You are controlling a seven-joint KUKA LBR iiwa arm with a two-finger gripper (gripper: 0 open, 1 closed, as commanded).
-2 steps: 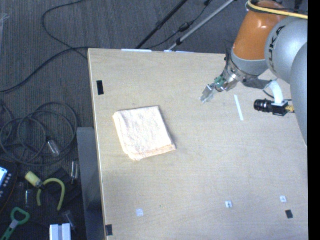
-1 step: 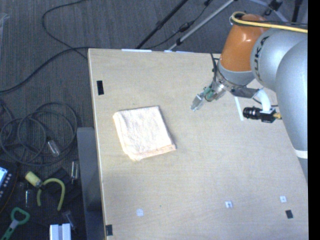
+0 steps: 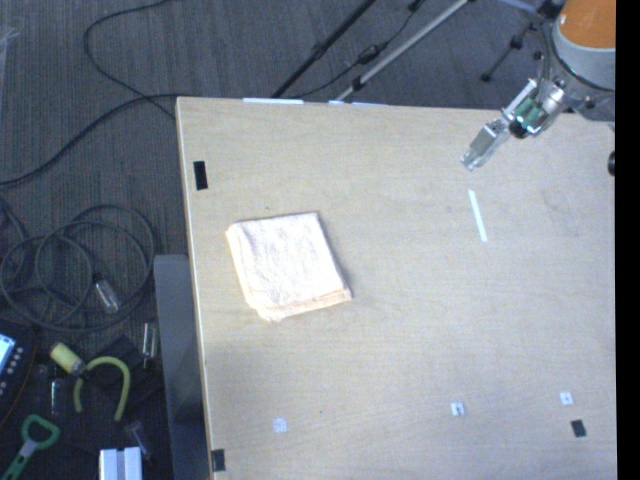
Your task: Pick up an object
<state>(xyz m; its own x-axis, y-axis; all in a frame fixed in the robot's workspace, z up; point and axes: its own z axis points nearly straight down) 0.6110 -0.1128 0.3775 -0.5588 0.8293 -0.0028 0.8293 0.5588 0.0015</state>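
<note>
A folded white cloth [image 3: 288, 265] lies flat on the pale bench [image 3: 420, 368], left of its middle. Beyond the cloth and to its right, a short white strip [image 3: 478, 216] lies on the bench. Farther still, well apart from the cloth, the pincer [image 3: 482, 149] hangs over the bench's far right part, holding nothing; whether its tips are apart or together I cannot tell.

Cloth [image 3: 288, 265] on bench [image 3: 420, 348], left
</note>
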